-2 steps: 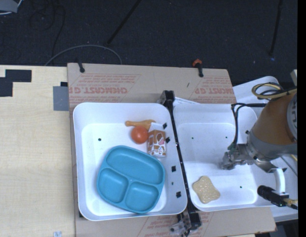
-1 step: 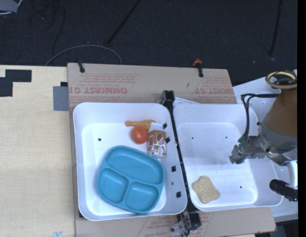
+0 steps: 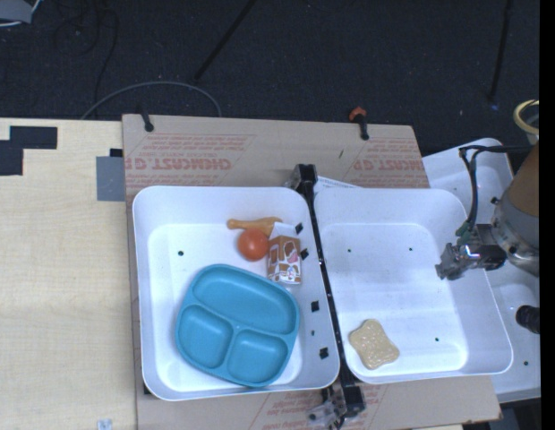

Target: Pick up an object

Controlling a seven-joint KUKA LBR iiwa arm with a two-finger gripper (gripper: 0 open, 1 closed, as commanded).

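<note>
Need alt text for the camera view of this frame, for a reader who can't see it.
A robot gripper hangs over the right edge of the right bin, which holds a tan cracker-like piece near its front. The left bin holds a blue divided plate, an orange ball, an orange toy and a small printed carton.

Two bins (image 3: pixel 152 240), one tray (image 3: pixel 237 325), three small objects (image 3: pixel 285 260).

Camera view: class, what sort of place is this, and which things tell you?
Probably a robotics lab's test bench. Two white bins sit side by side on cardboard, holding toy-like items such as a blue divided plate, with a robot gripper at the right and cables on dark floor behind.
</note>
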